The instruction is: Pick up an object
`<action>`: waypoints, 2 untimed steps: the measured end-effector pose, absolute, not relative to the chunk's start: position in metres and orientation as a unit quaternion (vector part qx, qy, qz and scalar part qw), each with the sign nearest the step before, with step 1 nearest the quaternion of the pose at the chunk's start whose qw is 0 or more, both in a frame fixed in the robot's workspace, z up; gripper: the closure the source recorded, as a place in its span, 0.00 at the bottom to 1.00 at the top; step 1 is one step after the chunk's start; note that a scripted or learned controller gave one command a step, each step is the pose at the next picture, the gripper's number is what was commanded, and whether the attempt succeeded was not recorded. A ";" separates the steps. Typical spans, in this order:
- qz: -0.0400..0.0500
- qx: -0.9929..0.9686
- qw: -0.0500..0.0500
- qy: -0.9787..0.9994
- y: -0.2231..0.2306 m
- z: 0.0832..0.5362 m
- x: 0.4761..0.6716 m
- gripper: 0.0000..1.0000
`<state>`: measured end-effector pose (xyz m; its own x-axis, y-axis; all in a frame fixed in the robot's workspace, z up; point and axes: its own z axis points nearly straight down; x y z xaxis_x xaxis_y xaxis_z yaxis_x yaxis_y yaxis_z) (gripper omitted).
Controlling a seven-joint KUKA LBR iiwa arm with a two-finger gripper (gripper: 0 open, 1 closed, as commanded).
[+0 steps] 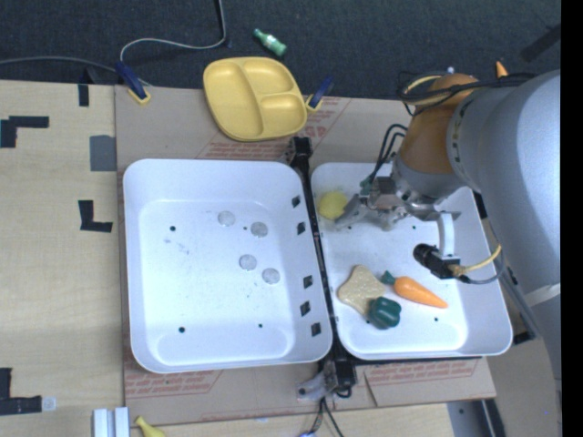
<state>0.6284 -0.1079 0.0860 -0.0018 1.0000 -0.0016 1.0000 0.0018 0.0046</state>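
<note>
Carrot (419,289) lying flat in the near half of the right bin (487,340), long axis running slantwise across the floor, orange tip aimed right and slightly nearer, green top to the left. Just beside that top, one green pepper (383,312) nearer and one tan flat piece (361,288) to its left, both touching or almost touching. Farther in, one yellow rounded object (332,205) by the dividing wall, gripper (353,212) low just beside it; grip width impossible to tell. Four objects counted here. Alongside, left bin (137,244). Beyond both bins, one yellow divided plate (255,96).
</note>
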 end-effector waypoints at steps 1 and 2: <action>0.001 0.708 0.001 0.706 -0.099 0.086 0.576 0.00; 0.000 0.707 0.001 0.707 -0.098 0.086 0.486 0.00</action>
